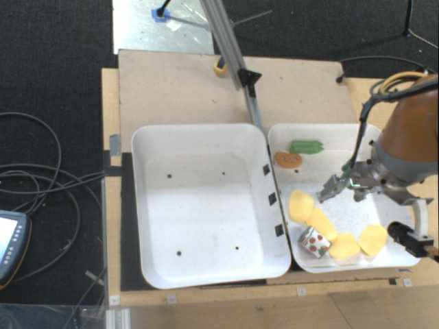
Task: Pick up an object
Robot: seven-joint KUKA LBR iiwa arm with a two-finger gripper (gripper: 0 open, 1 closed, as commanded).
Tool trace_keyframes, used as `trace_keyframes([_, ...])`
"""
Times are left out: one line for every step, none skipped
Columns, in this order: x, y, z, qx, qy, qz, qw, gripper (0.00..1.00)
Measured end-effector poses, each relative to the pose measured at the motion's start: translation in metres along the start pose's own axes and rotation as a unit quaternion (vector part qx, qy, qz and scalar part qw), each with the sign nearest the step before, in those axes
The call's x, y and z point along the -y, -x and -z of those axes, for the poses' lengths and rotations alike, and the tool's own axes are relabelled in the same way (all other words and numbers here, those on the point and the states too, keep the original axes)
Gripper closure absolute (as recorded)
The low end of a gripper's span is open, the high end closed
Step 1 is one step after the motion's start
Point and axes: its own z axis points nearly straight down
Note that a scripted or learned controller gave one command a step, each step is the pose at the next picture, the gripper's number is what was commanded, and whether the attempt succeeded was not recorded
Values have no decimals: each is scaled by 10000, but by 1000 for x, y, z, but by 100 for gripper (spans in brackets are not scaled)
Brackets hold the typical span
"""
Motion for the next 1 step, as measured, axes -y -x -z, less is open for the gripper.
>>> trace_keyframes([-1, 0, 2, 4, 24, -11, 10000, 0])
